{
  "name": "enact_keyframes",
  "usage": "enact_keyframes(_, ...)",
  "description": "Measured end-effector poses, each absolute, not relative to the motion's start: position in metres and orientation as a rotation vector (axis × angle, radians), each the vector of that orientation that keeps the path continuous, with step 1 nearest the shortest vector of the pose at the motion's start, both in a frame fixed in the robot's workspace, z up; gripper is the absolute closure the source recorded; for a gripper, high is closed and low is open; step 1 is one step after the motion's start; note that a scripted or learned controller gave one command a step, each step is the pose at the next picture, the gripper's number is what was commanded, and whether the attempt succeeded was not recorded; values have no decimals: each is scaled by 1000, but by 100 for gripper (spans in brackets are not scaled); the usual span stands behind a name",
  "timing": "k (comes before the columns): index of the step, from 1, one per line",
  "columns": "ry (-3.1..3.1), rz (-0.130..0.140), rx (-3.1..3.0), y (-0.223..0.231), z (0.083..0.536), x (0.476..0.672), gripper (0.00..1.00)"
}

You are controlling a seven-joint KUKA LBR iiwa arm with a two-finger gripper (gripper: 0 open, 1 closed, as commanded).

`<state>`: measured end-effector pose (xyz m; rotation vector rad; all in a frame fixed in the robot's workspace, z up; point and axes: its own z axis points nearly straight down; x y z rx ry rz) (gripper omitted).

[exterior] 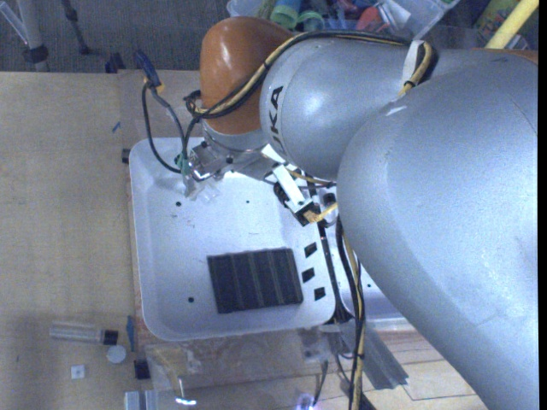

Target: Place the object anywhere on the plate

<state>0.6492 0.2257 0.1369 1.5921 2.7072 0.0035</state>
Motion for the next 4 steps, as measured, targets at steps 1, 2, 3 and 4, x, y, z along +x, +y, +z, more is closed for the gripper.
enact_keyframes(1, 2895, 4, 1214, 210, 240, 667, 100)
enact_keyframes(2, 2842, -1, 1346, 204, 226, 651, 100)
enact_keyframes(3, 2364, -5, 2074, 209, 95, 653, 100)
enact_keyframes(4, 2759, 3, 1500, 211, 137, 652, 100)
